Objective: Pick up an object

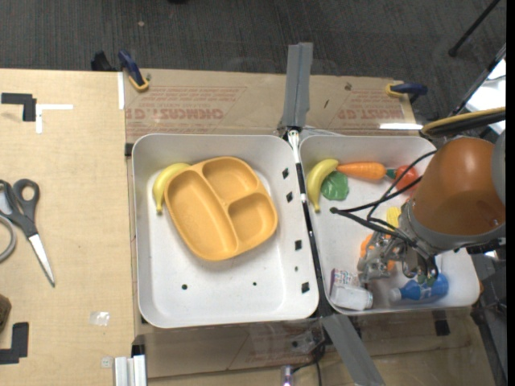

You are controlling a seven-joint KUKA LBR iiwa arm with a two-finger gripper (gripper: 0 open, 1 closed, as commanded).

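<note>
Objects are lying crowded in the right bin (451, 300), where the pincer (385, 257) is hanging low among them; its state cannot be told. Banana (316, 177), carrot (362, 170) and a blue item (422, 289) are sitting nearby. Left bin (161, 288) is holding a yellow tray (219, 207). Scissors (29, 223) are lying on the desk (64, 296).

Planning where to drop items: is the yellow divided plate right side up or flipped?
Right side up: the yellow divided plate shows its three hollow compartments facing up in the left bin.
</note>
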